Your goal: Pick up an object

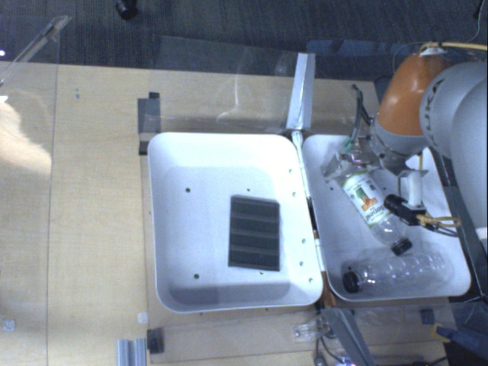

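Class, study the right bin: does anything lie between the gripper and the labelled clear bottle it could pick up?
Nothing visible does. The gripper sits at the upper end of the labelled bottle in the right bin, with no object between them. A second clear bottle lies apart, nearer the bin's front edge.

labelled bottle (pixel 366 198) | lying tilted | right bin (pixel 328 227) | black cap lower-right

Robotics lab or test cell. Pale wooden bench (pixel 84 227) carried two shallow white bins (pixel 171 204) bracketed in place, with a clear plastic screen (pixel 221 82) standing behind. Grey industrial arm (pixel 450 105) reached in. Dark carpet (pixel 229 6) beyond; loose cables (pixel 335 345) at the bench's front edge.
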`<state>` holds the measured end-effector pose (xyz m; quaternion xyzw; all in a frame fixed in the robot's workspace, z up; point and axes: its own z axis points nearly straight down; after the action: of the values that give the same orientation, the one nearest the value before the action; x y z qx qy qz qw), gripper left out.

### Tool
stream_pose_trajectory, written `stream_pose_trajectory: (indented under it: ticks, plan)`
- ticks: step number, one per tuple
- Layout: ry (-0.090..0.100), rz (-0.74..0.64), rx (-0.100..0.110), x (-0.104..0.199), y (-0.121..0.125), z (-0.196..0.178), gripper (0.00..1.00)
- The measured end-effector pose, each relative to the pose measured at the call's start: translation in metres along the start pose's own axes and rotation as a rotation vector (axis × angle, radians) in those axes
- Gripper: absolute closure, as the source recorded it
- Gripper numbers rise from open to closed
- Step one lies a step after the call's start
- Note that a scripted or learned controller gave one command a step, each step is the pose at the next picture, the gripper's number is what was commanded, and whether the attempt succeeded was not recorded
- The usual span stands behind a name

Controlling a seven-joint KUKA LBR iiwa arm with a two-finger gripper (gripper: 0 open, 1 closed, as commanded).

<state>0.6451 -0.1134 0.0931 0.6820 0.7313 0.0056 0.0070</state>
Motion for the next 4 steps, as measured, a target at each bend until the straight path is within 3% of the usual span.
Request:
stream_pose_trajectory:
  ticks: [1, 2, 4]
  plan:
    - [-0.002, -0.065, -0.002, -0.020, -0.044, -0.001, 0.00]
    - [-0.001, -0.077, -0.002, -0.024, -0.032, -0.001, 0.00]
    - [0.001, -0.238, -0.001, -0.063, -0.057, 0.000, 0.00]
